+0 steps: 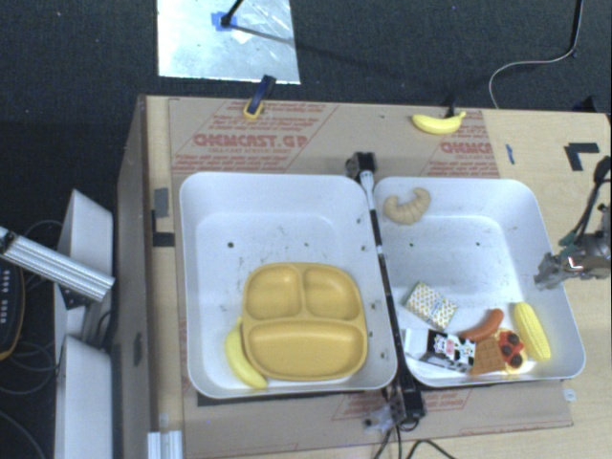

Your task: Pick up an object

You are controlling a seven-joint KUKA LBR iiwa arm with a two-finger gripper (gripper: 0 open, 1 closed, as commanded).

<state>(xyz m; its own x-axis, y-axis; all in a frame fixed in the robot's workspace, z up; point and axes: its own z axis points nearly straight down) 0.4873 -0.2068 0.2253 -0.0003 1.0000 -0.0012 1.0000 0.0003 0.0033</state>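
Even, fairly bright overhead light; soft shadows. Glare on foil sheet [228, 25] at top, white bins [287, 204] near blown out. Whole pic soft, low-res; arm [579, 256] at right edge blurred.

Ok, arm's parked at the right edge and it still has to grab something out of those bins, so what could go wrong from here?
Clutter: the corn cob, sausage, pizza slice and cow-print toy crowd the right bin's front corner, so a grasp may catch two things or slip.
Wall contact: that cluster lies against the bin's front wall, so the gripper may strike the rim.
The yellow divided plate looks wide and flat, probably hard to pinch.
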